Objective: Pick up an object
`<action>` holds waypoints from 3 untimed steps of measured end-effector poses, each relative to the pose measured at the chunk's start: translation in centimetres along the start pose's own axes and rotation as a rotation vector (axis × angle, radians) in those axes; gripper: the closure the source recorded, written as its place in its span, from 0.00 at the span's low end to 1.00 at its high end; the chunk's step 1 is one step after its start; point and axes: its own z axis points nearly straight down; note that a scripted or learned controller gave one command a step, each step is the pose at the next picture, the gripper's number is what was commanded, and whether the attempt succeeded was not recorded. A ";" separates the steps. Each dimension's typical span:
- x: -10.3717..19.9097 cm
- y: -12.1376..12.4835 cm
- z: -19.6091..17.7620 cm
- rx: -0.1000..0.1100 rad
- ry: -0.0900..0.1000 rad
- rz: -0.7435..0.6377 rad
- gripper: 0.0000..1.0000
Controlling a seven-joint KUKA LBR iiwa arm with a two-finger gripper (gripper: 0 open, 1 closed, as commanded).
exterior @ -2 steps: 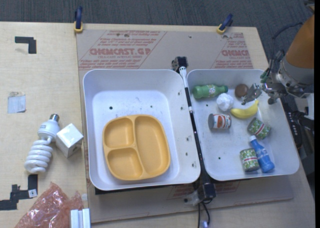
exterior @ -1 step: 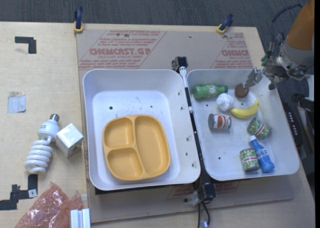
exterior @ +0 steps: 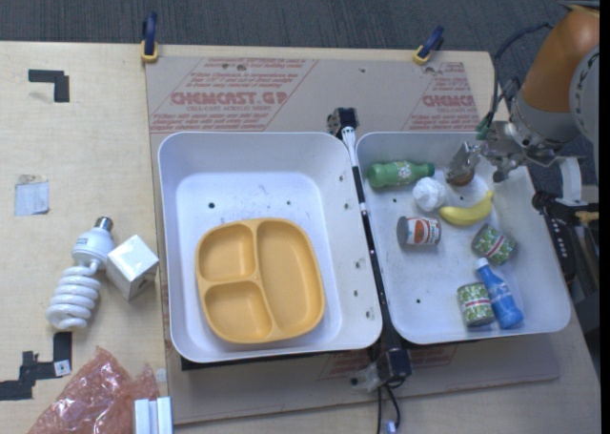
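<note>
**A:** Where does the gripper (exterior: 466, 167) stand?

**B:** Low over the far right corner of the right bin (exterior: 543, 320), at a small brown object (exterior: 461, 175), just beyond the banana (exterior: 467, 213). Whether its tips are spread or pressed together cannot be told from this angle, so nothing counts as held.

**A:** What else could it take?

**B:** The green bottle (exterior: 400, 173), a white ball (exterior: 429, 194), a red can (exterior: 418, 232), a green can (exterior: 474, 304) and a blue bottle (exterior: 500, 297), all in that bin. The left bin (exterior: 191, 160) holds a yellow tray (exterior: 257, 279).

**A:** How should the arm do it well?

**B:** Probably by settling squarely over one piece, clear of the banana and the bin wall, pinching firmly, then rising straight up
</note>
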 end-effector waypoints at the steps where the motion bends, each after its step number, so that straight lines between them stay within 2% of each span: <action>1: -1.7 -0.3 -8.6 -0.001 0.000 0.003 0.00; 2: 1.5 0.0 -0.6 0.001 0.001 0.001 0.00; 3: -1.8 -1.0 -8.2 0.000 0.000 0.004 0.00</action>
